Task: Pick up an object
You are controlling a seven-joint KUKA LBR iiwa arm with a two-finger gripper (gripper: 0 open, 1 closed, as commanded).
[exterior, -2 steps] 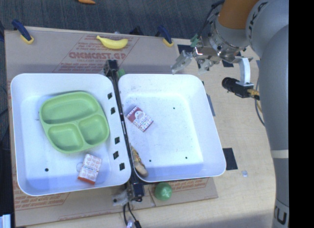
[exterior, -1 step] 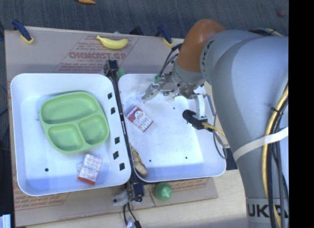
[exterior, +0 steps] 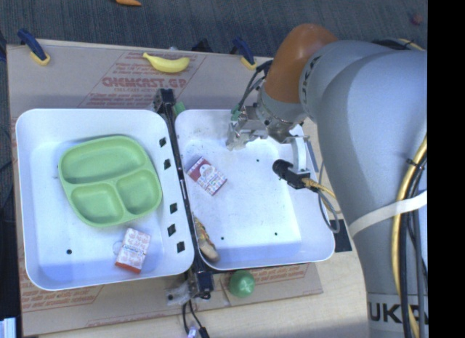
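Green ball (exterior: 242,283) sits on the desk (exterior: 341,286) just outside the right bin (exterior: 312,246). Farther in, a small red-and-white packet (exterior: 207,176) lies flat in that bin, its long axis slanting, below and left of the hand (exterior: 240,134); whether the hand is apart or together I cannot tell.

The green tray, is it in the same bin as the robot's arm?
No, the green tray lies in the left bin; the arm reaches over the right bin.
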